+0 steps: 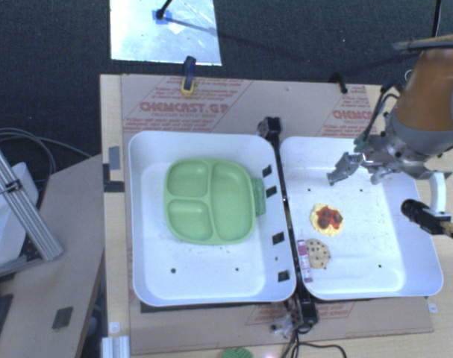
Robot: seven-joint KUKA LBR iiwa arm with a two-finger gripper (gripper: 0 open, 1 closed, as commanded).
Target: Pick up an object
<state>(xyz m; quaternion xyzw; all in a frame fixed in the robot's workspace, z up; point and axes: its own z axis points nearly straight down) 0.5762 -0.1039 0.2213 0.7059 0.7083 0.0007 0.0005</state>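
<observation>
Even overhead light, bright glare on white bins (211, 144), faint shadows, slightly soft focus

Bench (114, 222) w/ two bins (148, 274) (white)

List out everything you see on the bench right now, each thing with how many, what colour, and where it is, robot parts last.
shallow white plastic bins: two, white, side by side on the bench.
green divided plastic plate: one, light green, three compartments, lying in the left bin.
round yellow toy pastry with red topping: one, yellow and red, middle of the right bin.
tan speckled toy cookie: one, tan with dark specks, near the right bin's front left, just below the pastry.
small flat packet: one, pinkish, against the right bin's left wall beside the cookie.
cardboard sheet: one, brown with red print, under both bins.
grey arm with orange band: one, reaching in from the right.
two-finger gripper: one, grey, above the right bin's back, apart from the pastry.
</observation>
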